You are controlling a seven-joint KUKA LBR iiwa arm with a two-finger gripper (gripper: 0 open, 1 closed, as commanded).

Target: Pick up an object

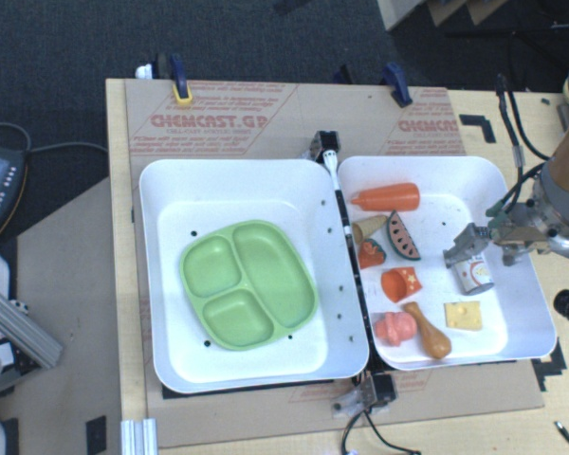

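**Pincer poised over small can in right bin**

The pincer [467, 247] was seen low in the right bin [526, 335], directly above a small can [474, 275]; whether it gripped could not be told. The can was judged light, rigid and slick, best clasped across its sides. A cheese wedge [463, 315] lay nearby.

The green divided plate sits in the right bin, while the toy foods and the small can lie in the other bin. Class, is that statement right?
Not quite. The camera view shows the green divided plate in the left bin, not the right. The rest holds: the toy foods, such as the watermelon slice and cheese wedge, and the small can lie in the other bin, the right bin.
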